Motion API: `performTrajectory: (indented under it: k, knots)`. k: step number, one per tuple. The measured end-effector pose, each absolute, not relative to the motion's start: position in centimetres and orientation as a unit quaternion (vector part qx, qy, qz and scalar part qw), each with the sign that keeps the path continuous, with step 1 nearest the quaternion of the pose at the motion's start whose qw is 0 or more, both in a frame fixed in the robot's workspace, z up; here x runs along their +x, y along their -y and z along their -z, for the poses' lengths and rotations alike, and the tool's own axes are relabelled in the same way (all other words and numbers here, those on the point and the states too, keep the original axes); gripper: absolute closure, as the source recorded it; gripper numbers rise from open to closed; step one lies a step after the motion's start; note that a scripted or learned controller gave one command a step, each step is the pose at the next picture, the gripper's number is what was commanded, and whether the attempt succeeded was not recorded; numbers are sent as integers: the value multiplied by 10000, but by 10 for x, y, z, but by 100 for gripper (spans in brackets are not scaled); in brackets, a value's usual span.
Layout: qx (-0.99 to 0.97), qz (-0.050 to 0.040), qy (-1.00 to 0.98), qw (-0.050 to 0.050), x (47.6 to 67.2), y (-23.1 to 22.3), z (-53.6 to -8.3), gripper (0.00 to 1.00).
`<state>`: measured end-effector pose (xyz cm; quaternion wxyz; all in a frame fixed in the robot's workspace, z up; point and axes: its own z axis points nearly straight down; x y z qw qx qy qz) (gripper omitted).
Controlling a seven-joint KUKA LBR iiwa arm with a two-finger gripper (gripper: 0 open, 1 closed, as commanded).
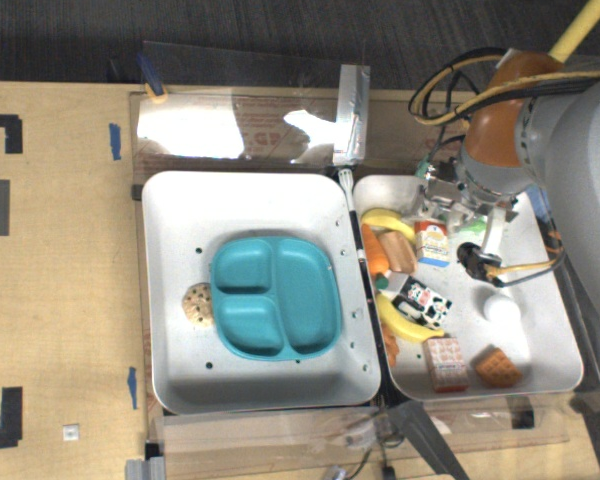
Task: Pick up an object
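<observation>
You are looking down on two shallow white bins sitting side by side on a tan cardboard-covered bench, with dark ribbed flooring running along the top of the view.

The left bin is smooth moulded plastic with rounded corners. It is holding a teal divided plate, glossy, with three compartments, sitting near the middle. A round speckled cookie is lying against the plate's left edge, touching it.

The right bin is carrying the clutter. A yellow banana is curving at the upper left, and a second banana is lying lower down along the left wall. Between them an orange carrot-shaped piece and a tan sausage-like piece are resting together. A small carton with a red and white label is standing just right of them. A black-and-white patterned box is lying on the lower banana. Near the front wall a pinkish block and a brown waffle-textured wedge are sitting apart from each other.

The gripper is hanging over the upper part of the right bin, just above the carton, under the arm's orange band. You cannot tell how far its fingers are spread, nor whether anything is between them; the metal parts are blurring into the clutter.

Blue tape marks are dotting the bench, and a clear sheet is reflecting light behind the left bin.
</observation>
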<state>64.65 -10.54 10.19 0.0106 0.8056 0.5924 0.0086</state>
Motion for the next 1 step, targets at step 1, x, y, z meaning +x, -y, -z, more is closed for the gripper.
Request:
performTrajectory:
  k: [1]
  knots:
    - [7692, -37, -6390, 11, 660, 9, -189, 100]
